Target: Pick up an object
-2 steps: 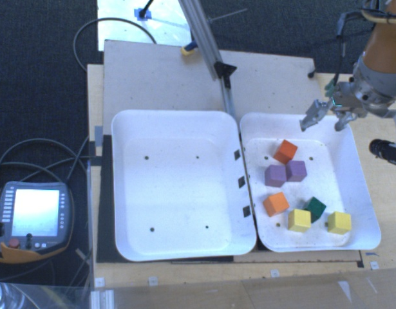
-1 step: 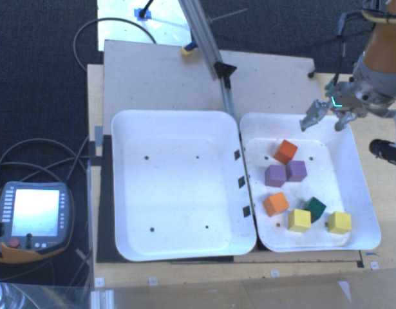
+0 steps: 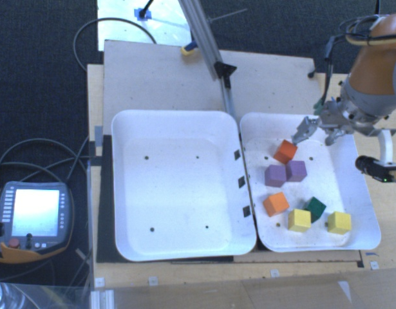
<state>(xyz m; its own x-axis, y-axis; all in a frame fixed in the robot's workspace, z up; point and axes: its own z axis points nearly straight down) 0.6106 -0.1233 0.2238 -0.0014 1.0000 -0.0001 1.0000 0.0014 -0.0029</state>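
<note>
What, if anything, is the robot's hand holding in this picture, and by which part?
Nothing. The hand hangs open above the right bin, with no block between its fingers. The nearest block, an orange cube, lies on the bin floor below it.

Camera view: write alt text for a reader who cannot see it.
A grey and orange robot arm reaches from the right, its gripper open just above an orange cube in the right bin. Two purple, two yellow, one green and another orange cube lie nearby.
</note>
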